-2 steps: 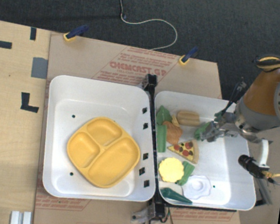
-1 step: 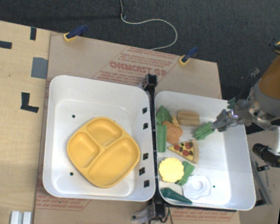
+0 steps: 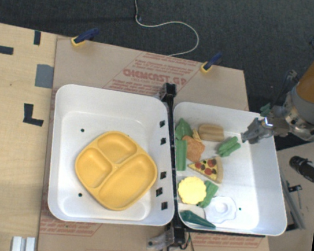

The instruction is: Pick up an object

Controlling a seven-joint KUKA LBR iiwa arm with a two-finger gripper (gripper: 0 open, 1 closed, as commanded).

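Nearest the camera, in the right bin (image 3: 265, 185), a dark green leaf-shaped piece (image 3: 195, 219) is lying against the front wall, with a white round lid (image 3: 222, 208) just behind it. A yellow scalloped disc (image 3: 192, 190) is sitting left of that lid, and a pizza slice (image 3: 208, 168) is lying just beyond the disc. Farther back, a tan bread roll (image 3: 210, 132) is resting near the bin's far wall, and a light green pod (image 3: 229, 145) is lying just right of it. The claw (image 3: 251, 134) is hanging just right of that pod; whether it is apart or together cannot be told. Left of the right bin, a yellow divided plate (image 3: 116, 170) is sitting in the left bin (image 3: 71, 109).
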